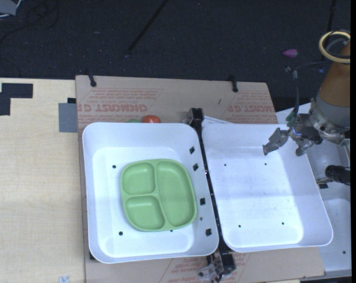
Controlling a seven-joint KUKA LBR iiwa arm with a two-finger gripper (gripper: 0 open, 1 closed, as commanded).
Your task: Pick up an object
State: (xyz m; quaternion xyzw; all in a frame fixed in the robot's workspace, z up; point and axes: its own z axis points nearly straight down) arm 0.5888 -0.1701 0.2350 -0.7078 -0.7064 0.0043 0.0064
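- The pale green plastic plate with three compartments (158, 194) lies flat in the left shallow white bin (101, 158), a little toward that bin's near right part, apart from its walls.
- The right shallow white bin (254, 217) sits just beside the left one — the two are joined along their shared edge by a black strip with clips (204, 175).
- The two-finger grey gripper (289, 142) hangs over the far right corner of the right bin, well apart from the plate; its fingers are spread, one reaching left and one pointing down, with nothing between them.
- The grey arm with its orange band (337, 78) enters from the right, above the gripper.
- A small red-orange round object (151, 119) lies on the brown cardboard sheet (166, 102) just behind the left bin's far wall — partly hidden by the rim.
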